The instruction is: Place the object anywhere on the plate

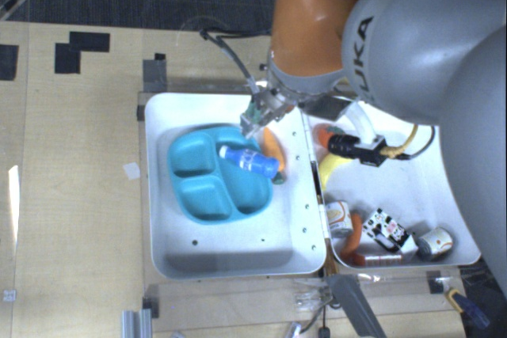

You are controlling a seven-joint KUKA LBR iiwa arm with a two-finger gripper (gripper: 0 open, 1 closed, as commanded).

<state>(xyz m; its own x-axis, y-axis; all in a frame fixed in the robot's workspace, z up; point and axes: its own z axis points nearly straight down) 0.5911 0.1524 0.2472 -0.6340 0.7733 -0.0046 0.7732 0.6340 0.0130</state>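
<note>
Blue bottle point(249, 161) lying on blue plate point(207, 184), carrot point(273, 145) beside, gripper point(255, 119) above.

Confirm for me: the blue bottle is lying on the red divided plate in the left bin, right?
Not quite. The camera view shows the plate is blue, not red. The blue bottle does lie on it, in the left bin.

The arm point(412, 43) hides the right bin's point(444, 194) far corner and runs off-frame.
</note>
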